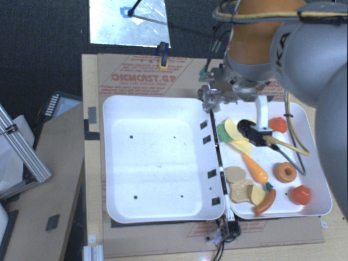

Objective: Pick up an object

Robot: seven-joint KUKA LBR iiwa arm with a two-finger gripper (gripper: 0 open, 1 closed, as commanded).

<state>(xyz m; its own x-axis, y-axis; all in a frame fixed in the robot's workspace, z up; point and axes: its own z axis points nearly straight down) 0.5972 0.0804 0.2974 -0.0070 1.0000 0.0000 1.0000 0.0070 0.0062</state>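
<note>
1. Toy foods (258, 172) lie in the right bin (322, 200), seen from above at a slant. They are small, bright pcs in orange, red, yellow, green and beige, all resting on the white floor.
2. Count: 1 carrot (253, 166), 1 donut (285, 172), 1 sausage (265, 202), 2 red round pcs (299, 194), 1 green pc (223, 130), approx. 3 yellow pcs (242, 145), 2 beige pcs (235, 174).
3. Most pcs crowd the bin's left half, along the divider (217, 156). Green and yellow pcs touch. Beige pcs, a small yellow pc and the sausage are bunched at the near edge.
4. Donut and the near red pc sit apart from the rest, w/ bare floor around them. The other red pc is near the far rim.
5. Left bin (111, 162) offers a wide open white floor.
6. Gripper (209, 99) hangs over the far end of the divider, above the bins' far rims, near the green pc. Can't tell whether it's spread or pressed together.
</note>
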